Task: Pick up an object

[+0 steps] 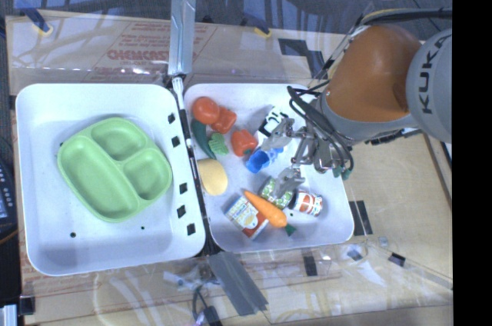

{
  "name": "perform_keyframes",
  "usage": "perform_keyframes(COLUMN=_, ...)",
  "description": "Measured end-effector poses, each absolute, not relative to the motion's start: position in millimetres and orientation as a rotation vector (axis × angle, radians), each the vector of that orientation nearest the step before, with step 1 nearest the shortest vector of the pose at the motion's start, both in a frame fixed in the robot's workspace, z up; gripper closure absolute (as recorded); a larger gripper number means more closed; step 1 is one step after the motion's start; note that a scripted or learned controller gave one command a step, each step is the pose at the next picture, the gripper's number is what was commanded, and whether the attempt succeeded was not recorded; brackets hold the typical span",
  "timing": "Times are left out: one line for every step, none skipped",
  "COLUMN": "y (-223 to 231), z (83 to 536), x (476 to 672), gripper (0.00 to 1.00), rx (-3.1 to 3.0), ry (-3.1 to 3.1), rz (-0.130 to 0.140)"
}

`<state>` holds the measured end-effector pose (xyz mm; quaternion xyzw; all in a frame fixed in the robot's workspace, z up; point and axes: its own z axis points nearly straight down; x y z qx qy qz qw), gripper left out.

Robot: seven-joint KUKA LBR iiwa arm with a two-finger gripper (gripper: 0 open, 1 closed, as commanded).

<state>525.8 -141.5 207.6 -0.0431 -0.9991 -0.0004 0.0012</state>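
Note:
The right bin (338, 221) holds several toy foods. Among them are a blue bottle (260, 158), a red pepper (244, 141), an orange-red tomato (204, 109), a yellow lemon (213, 177), a carrot (266, 210), a small carton (242, 214) and a red-labelled can (309, 203). My gripper (286, 156) hangs low over the middle of this bin, just right of the blue bottle. It is open: one finger (280, 131) points toward a black-and-white item (273, 119), the other (291, 179) sits above a green packet (274, 192). Nothing is between the fingers.
The left bin (46, 240) carries a green divided plate (115, 167). A grey divider strip (181, 32) runs up from between the bins. The arm's orange band (369, 74) and cables overhang the right bin's far right side.

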Motion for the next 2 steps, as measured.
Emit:
perform_keyframes(y=-145.7, z=320.5, x=598.3, gripper=0.00, rx=-0.359, ry=-3.128, rz=0.002)
perform_keyframes(y=-118.1, z=154.2, x=554.4, gripper=0.00, rx=-0.650, ry=-3.071, rz=0.000)
